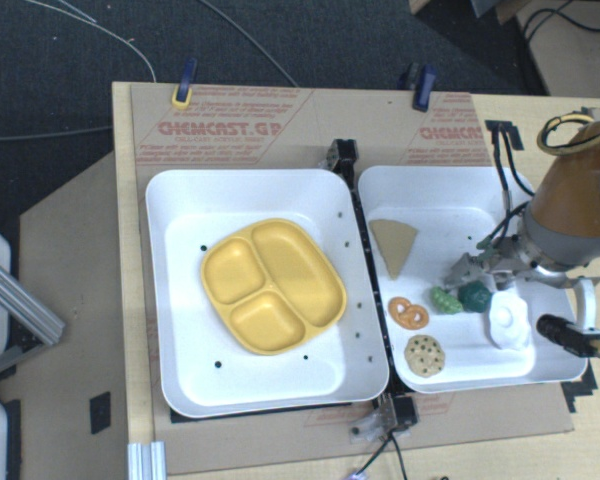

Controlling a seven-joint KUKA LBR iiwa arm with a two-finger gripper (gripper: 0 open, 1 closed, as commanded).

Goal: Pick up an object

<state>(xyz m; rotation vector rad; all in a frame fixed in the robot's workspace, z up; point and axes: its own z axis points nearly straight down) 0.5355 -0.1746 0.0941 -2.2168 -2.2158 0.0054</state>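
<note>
Worktop carries two white bins; right bin (pixel 450 183) holds toys. Claw (pixel 470 271) hangs low there, grip state can't tell. Teal toy (pixel 473 295) lies just near-side of it, green broccoli (pixel 445 300) touching its left.

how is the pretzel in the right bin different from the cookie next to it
The small orange-brown twisted pretzel is looped with open holes, while the round tan speckled cookie is a solid disc. The pretzel is darker and more orange; the cookie is paler with dark specks. The pretzel looks slightly smaller and lies farther from the bin's near rim. Both lie flat in the right white bin, along its left side.
</note>
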